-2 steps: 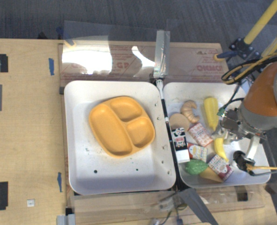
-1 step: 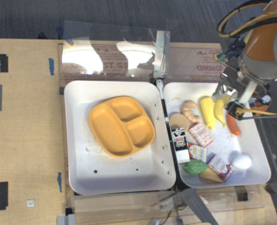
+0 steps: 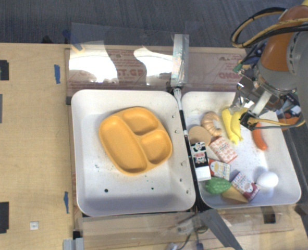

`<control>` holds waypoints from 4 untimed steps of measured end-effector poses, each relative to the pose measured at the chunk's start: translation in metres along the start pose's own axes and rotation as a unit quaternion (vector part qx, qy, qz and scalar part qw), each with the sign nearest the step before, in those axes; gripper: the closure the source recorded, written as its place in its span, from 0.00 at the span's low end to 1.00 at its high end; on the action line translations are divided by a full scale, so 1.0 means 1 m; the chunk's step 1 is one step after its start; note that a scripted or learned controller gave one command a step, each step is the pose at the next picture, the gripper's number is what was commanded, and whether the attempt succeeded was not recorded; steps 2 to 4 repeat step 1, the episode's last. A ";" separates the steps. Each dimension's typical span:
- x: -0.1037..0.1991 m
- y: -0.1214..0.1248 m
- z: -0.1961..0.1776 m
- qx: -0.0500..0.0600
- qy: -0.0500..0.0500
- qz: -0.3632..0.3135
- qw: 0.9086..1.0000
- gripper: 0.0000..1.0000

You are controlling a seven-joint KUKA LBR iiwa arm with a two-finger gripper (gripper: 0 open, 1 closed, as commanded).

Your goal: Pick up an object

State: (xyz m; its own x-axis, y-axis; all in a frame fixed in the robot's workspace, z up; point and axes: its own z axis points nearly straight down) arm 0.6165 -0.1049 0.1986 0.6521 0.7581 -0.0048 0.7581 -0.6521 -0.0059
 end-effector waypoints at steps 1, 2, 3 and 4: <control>0.005 -0.021 0.015 -0.001 0.001 -0.203 0.979 1.00; 0.005 -0.021 0.015 -0.001 0.001 -0.203 0.979 1.00; 0.005 -0.021 0.015 -0.001 0.001 -0.203 0.979 1.00; 0.005 -0.021 0.015 -0.001 0.001 -0.203 0.979 1.00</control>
